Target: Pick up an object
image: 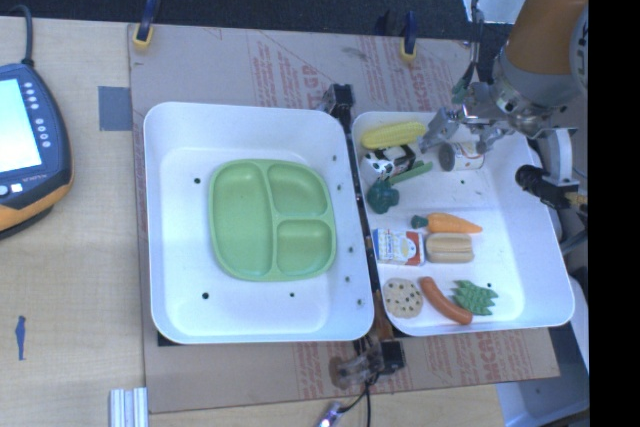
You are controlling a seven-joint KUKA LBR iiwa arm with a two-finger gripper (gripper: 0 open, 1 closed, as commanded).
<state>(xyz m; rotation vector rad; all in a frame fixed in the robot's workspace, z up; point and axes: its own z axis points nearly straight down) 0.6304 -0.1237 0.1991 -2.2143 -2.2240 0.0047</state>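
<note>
Camera view: corn (393, 133) just left of tool (440, 137), right bin (540, 245).

**A:** You've got two white bins: the left bin (160, 215) and the right bin (545, 245). One green divided plate (270, 218), centre-left of the frame.

**B:** Yep, and your toy food at right: one corn cob (393, 133), one broccoli (385, 193), one carrot (452, 223), one carton (397, 246), one bread roll (449, 249), one cookie (401, 297), one sausage (443, 301), one leafy green (474, 296).
</note>
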